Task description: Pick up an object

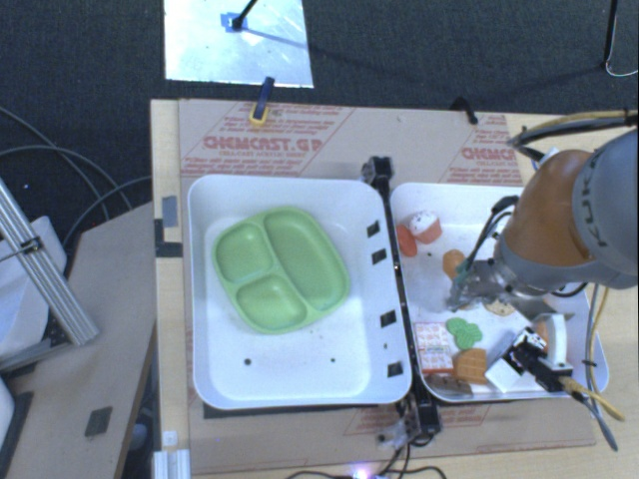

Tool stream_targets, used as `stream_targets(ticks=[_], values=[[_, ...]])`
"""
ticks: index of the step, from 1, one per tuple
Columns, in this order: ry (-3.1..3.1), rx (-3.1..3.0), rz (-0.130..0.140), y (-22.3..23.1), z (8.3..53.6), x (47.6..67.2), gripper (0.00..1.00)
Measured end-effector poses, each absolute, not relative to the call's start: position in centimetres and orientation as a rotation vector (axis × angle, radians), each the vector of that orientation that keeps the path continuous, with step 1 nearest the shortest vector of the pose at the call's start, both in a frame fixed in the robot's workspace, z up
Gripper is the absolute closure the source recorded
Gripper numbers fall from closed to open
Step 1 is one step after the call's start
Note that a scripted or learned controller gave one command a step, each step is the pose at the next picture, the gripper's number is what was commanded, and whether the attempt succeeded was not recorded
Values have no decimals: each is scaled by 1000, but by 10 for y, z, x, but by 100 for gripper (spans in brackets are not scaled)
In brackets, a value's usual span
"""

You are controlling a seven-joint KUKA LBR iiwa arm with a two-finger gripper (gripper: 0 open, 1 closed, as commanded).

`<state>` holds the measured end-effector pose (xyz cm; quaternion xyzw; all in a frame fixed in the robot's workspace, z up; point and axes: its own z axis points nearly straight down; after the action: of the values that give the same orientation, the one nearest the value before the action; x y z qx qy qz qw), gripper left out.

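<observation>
1 tool [461, 292] over right bin [431, 196] | green toy [462, 331] long axis diagonal

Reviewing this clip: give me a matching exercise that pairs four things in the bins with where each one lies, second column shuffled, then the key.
Things:
1. green divided plate
2. orange and white toy
3. small green piece
4. patterned card

Places:
A. right bin, far left corner
B. right bin, near edge beside the divider
C. middle of the left bin
D. right bin, just below the gripper

Pairs: 1-C, 2-A, 3-D, 4-B
</observation>
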<state>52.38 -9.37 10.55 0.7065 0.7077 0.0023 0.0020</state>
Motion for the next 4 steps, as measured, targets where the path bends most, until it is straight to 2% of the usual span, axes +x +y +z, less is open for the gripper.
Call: stream_targets(ticks=[4], values=[[2221, 2209, 22, -93, 147, 528, 100]])
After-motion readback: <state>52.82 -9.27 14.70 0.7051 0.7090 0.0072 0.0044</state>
